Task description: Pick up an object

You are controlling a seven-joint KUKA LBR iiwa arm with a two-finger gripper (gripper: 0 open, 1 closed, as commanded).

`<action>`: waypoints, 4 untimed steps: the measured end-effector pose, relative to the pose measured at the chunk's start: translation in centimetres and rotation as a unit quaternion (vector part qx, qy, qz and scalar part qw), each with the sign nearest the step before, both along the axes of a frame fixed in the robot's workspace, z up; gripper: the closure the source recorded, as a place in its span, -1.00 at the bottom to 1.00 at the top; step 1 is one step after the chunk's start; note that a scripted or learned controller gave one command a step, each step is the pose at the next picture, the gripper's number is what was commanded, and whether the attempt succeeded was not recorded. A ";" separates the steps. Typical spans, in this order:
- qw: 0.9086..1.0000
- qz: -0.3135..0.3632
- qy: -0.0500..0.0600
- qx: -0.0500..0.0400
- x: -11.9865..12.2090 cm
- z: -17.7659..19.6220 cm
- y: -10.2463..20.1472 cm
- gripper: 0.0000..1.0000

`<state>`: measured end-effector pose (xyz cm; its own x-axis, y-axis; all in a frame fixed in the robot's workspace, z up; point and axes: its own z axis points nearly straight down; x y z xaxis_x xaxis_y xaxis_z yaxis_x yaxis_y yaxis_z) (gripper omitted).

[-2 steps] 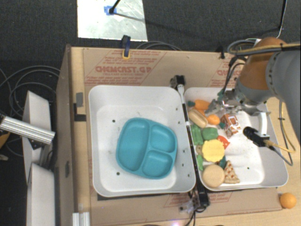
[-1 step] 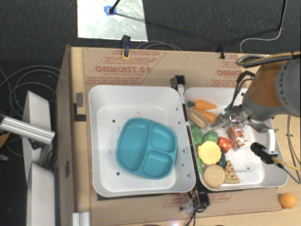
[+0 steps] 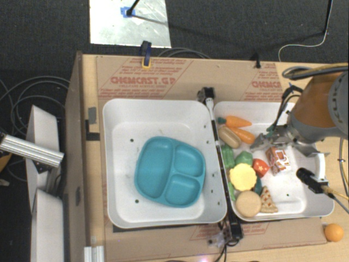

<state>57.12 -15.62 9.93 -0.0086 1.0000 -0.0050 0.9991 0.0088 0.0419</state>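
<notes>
Red-and-white carton (image 3: 279,160) lies tilted in the right bin (image 3: 305,212), roughly mid-bin, just below the gripper (image 3: 270,140); its label is too small to read. Gripper sits low over the bin's back half, betw. carton and carrots; can't tell whether it is wide, narrow or gripping, and nothing shows as held. A small red piece (image 3: 260,167) touches the carton's left side, w/ a yellow piece (image 3: 242,176) just beside that. Below them, a tan round disc (image 3: 248,203) and a speckled wedge (image 3: 267,201) sit against the front wall, touching each other. Along the left wall: two green pieces (image 3: 228,158), a tan bun (image 3: 229,138) behind them, and two carrots (image 3: 238,121) at the back, one nearer the gripper. Grey arm w/ orange band (image 3: 319,100) comes in from the right. Left bin (image 3: 120,146) touches the right bin and bears a teal 3-section plate (image 3: 170,171), set at an angle. Both bins rest on brown cardboard (image 3: 180,72) printed in red "CHEMCAST GP", once behind each bin; the right-hand print is partly hidden. Orange ball (image 3: 334,232) lies on the bench outside the right bin's front corner. Shiny sheet (image 3: 131,15) lies on dark floor behind the bench.
</notes>
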 end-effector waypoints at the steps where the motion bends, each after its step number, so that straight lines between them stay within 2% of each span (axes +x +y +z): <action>1: 1.000 0.000 -0.002 -0.003 -0.9 0.0 -1.0 -1.00; 2: 1.000 -0.005 0.000 -0.011 -0.6 0.2 -1.4 1.00; 3: 1.000 -0.001 0.019 0.003 -0.7 10.1 8.3 1.00; 4: 1.000 -0.002 0.020 0.002 -0.8 10.0 8.2 -1.00</action>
<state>56.36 -7.47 19.89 -0.0047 1.0000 0.0001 1.0000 0.0047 0.0025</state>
